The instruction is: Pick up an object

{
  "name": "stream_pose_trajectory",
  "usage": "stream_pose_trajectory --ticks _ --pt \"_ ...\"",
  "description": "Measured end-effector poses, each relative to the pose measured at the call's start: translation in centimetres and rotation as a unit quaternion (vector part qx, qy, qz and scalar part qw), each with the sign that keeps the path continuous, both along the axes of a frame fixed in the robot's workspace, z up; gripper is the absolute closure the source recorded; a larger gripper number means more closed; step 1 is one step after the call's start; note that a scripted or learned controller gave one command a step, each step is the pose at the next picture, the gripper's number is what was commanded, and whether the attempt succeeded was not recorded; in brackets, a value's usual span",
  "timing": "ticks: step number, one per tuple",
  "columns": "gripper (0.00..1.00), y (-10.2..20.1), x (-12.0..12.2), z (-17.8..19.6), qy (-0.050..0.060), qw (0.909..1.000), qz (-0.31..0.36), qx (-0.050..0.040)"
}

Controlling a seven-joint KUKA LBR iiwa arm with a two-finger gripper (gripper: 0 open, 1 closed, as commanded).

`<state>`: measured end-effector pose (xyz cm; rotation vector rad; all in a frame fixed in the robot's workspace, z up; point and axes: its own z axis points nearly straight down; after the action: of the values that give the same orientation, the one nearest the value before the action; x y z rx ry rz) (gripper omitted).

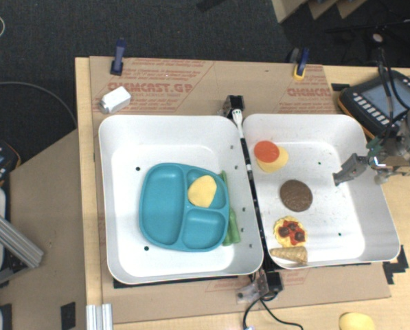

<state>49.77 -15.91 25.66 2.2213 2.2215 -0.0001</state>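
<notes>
So the gripper point(345, 175) hangs over the right side of the right bin point(328, 126), can't really tell how its tips are set, and there's nothing between them. Left of it sits a flat round brown patty point(296, 195), matte and grainy-looking. Farther back-left is an orange-red disc on a yellow one point(270, 154). Near edge has a pizza slice point(290, 239), a wedge with red toppings, long axis running near-far, crust toward the near rim. The left bin point(115, 184) holds a smooth teal divided tray point(165, 208) with a yellow lump point(203, 191).
</notes>
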Motion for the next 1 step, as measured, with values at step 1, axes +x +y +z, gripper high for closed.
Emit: stream_pose_trajectory --ticks 1 --pt "0.00 6.19 -1.17 -17.64 0.001 1.0000 0.001 0.0013"
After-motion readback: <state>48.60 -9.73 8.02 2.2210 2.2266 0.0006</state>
